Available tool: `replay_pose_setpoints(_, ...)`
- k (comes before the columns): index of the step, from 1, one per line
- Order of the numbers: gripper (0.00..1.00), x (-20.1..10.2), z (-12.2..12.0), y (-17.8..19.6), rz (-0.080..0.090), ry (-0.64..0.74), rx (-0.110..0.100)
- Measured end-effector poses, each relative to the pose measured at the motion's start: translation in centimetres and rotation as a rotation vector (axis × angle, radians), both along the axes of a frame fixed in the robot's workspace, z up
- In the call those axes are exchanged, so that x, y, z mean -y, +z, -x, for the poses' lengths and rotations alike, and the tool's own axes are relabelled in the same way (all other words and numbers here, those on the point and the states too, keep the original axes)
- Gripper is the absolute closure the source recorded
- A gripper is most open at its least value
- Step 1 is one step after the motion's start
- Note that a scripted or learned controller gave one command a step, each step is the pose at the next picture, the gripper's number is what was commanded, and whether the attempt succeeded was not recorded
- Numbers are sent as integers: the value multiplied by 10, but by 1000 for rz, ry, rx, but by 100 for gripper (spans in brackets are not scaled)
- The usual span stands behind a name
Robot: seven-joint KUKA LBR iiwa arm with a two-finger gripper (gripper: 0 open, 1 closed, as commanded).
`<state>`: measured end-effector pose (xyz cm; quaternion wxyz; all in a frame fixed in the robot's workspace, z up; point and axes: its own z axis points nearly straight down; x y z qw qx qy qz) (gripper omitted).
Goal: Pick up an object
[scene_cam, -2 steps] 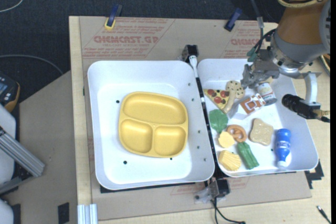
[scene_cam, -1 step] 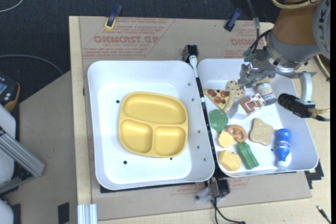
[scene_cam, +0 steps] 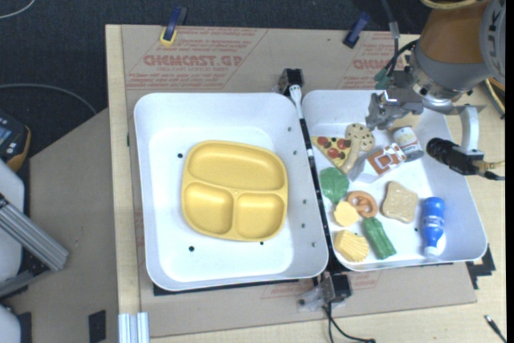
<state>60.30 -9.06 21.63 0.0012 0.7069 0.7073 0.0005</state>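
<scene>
One gripper hovers over the right bin, upper end, and whether it's open or closed I cannot tell. Directly below-left of it lies the cookie, with the pizza slice just beyond. Further out, the yellow tray sits in the left bin.

**Two White Bins on a Cardboard-Topped Bench**

The bench has a brown cardboard sheet printed with red lettering as its top. Two clamps sit on the far edge: a blue and yellow clamp toward the left, a dark blue clamp toward the right. Two shallow white bins rest side by side on the sheet, touching along their inner walls. The left bin is the larger; the right bin lies just beside it.
</scene>
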Motion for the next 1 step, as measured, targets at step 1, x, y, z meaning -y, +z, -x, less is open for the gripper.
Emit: replay_pose_setpoints(1, 100, -1, -2, 2, 0, 0, 0)
